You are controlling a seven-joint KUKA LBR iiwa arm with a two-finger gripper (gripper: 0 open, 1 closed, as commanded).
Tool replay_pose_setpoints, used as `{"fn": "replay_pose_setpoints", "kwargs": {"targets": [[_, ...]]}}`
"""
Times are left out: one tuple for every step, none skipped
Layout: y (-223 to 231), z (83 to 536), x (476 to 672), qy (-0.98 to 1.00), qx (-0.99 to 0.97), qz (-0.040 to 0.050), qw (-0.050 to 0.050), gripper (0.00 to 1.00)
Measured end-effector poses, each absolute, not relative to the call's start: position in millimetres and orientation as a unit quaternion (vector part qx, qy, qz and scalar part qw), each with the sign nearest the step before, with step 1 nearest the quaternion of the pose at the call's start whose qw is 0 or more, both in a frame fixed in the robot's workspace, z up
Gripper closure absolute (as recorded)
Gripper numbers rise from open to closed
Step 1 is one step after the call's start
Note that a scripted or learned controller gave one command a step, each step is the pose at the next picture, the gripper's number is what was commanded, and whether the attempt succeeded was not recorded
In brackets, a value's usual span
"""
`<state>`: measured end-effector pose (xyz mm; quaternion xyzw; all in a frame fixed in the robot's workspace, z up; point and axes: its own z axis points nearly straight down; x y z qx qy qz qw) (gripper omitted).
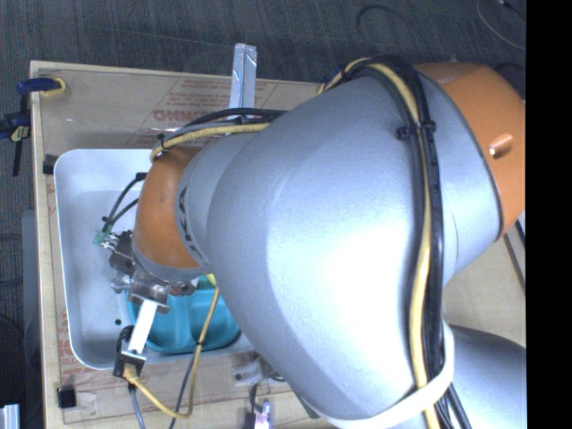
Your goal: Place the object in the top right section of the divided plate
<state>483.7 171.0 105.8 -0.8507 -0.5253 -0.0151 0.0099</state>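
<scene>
Grey arm (357,257) — over blue plate (183,324)

White bin (76,239), cardboard-topped bench (107,88), dark carpet (134,16)

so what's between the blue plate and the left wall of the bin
In the camera view, bare white bin floor lies between the blue plate and the bin's left wall; nothing rests there.

My arm (357,266): grey shell, orange band (165,213) above the wrist, yellow and black cables (424,204) along it. Bin (76,239): white. Plate (183,324) under my wrist: turquoise-blue, mostly hidden, pattern unclear. Worktop (192,96): tan board with red print. Floor (134,16): dark grey carpet.
</scene>
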Motion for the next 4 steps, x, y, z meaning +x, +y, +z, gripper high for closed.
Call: {"fn": "replay_pose_setpoints", "kwargs": {"targets": [[160,104,482.6,-0.621,-0.783,-0.0184,0.009,1.0],[145,101,481.3,-0.613,-0.79,-0.0083,0.003,0.0],[148,94,515.8,-0.746,-0.665,-0.0033,0.002,0.0],[212,98,565.9,-0.605,-0.796,0.0033,0.001,0.0]]}}
